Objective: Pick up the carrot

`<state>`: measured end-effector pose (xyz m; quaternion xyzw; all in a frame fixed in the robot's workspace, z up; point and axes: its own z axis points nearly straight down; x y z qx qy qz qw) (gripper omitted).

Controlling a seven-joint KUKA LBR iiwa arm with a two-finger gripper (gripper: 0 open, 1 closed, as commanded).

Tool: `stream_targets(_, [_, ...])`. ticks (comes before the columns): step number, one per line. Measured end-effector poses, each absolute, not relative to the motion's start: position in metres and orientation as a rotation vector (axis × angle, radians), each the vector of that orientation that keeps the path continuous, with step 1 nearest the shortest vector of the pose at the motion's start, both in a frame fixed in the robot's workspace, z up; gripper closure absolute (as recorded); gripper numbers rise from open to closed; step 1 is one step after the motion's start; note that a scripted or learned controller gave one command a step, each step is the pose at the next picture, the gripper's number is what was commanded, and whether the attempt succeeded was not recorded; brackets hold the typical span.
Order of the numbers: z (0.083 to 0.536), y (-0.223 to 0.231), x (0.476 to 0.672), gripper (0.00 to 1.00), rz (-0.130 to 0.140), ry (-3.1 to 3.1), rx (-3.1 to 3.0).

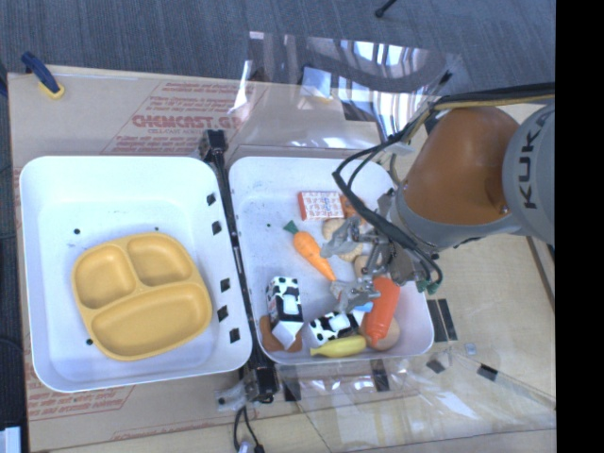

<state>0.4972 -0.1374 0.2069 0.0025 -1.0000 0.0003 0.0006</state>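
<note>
Near right bin [247,253] centre: carrot [311,254] lying loose, long axis diagonal, green top toward far-left corner, tip toward near-right corner; gripper [345,269] just beside tip, fingers parted, nothing between them.

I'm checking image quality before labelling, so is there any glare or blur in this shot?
Camera view: strong glare on the clear plastic sheet behind the bins; the carrot is sharp and evenly lit; the gripper looks slightly soft, its shape hard to read.
</note>
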Motion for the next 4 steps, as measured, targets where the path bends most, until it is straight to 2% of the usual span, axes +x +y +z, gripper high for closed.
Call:
stream_targets(1, [0.092,-0.126,0.532,0.00,0.001,-3.145,0.024])
stream_targets(2, [0.102,-0.124,0.533,1.00,0.001,-3.145,0.040])
stream_targets(3, [0.092,-0.107,0.501,1.00,0.005,-3.119,0.397])
stream_targets(4, [0.133,-0.066,0.507,1.00,0.001,-3.136,0.088])
